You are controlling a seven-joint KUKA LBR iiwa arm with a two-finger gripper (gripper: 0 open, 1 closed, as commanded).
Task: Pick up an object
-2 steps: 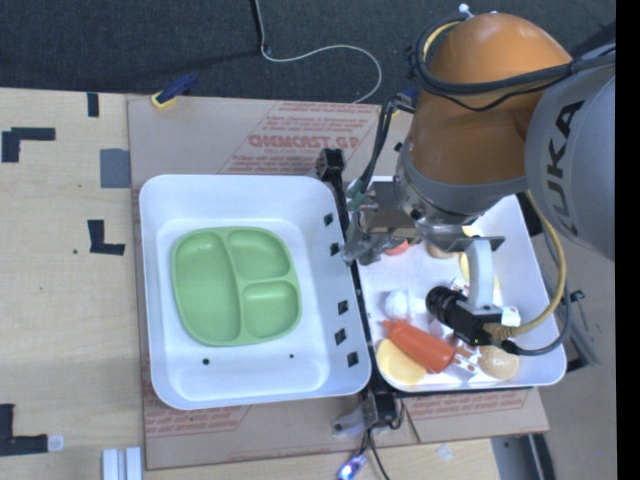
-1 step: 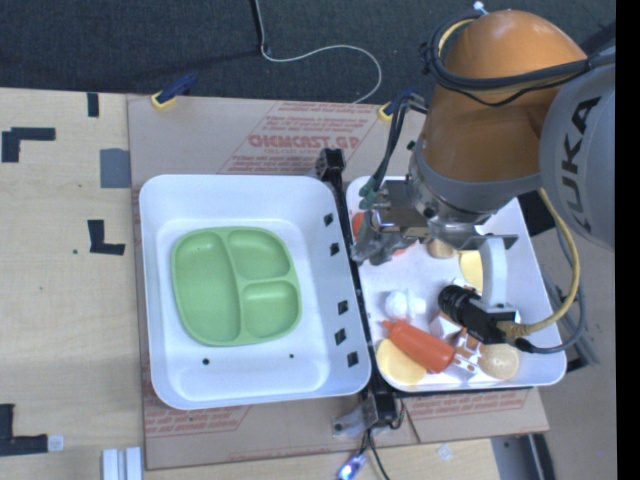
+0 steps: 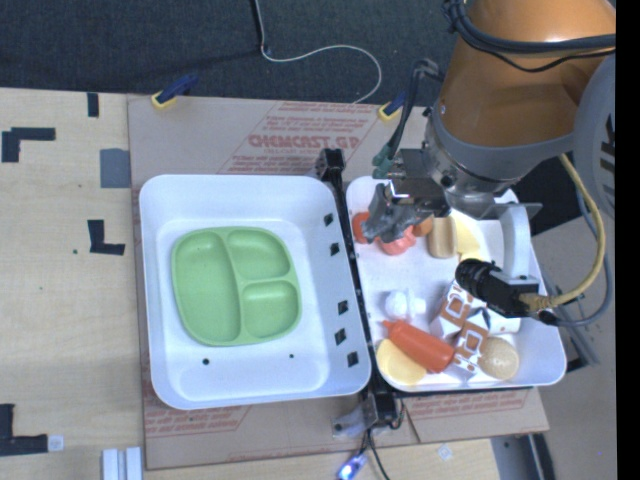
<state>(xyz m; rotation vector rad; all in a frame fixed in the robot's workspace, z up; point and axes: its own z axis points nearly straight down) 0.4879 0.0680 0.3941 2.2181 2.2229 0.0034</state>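
Red-orange toy (image 3: 400,241) in far-left corner of right bin (image 3: 540,373), partly hidden beneath gripper (image 3: 384,220); grip state impossible to tell. Just beside, pale yellow piece (image 3: 442,238). Toward near edge, orange carrot (image 3: 420,345) overlapping yellow disc (image 3: 398,366). In left bin (image 3: 160,203), green divided plate (image 3: 237,284).

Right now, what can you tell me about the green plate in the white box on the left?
The green plate is pale green and looks like smooth plastic, a rounded rectangle with a raised rim. Ridges split it into three sections: a tall one toward the view's left, two smaller ones stacked toward the right. It lies flat, right way up, on the floor of the left bin, touching only that.
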